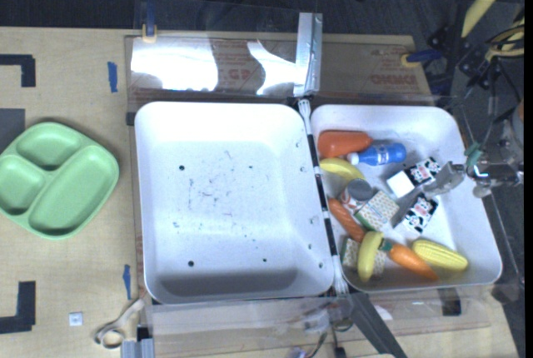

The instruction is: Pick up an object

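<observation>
At the lower right of the frame, the right bin (476, 206) holds a crowded heap: a corn cob (440, 256), a carrot (408, 259) touching it, and another yellow piece (367, 255) just beside them near the front wall. In my judgement that crowding is the main risk, since a grasp here could catch two things at once or nudge a neighbour aside and close on nothing. Farther up, the gripper (446, 178) reaches in from the right edge over a white cube (400, 184) and a black-and-white patterned item (422, 211); I cannot tell how wide it stands or whether it has anything. Behind lie a banana (341, 169), a blue bottle (378, 155) and an orange object (342, 141). The arm is mostly cut off at the frame edge, and the small items mid-heap are too blurred to name.
</observation>
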`<state>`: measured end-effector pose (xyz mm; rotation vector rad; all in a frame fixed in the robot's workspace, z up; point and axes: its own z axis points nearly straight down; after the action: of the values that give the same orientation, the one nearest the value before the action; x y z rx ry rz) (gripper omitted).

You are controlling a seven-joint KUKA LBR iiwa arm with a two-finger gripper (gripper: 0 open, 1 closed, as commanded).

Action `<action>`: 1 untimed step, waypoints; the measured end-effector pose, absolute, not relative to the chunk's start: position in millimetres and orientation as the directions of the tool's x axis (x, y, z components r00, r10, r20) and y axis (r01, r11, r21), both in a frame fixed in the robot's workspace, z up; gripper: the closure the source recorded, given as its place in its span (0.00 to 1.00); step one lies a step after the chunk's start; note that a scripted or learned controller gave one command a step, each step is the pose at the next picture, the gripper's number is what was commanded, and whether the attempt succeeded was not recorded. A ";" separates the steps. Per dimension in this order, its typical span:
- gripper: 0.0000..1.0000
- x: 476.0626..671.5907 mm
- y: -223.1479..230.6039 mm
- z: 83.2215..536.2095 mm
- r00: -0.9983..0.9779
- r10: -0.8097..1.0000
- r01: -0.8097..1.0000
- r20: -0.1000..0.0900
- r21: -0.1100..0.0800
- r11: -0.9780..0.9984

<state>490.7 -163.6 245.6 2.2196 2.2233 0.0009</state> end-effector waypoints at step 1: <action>0.00 525.1 -180.3 100.2 0.062 0.998 0.998 -0.001 0.015 -0.062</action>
<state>525.1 -180.3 100.2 2.2810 2.1431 0.0141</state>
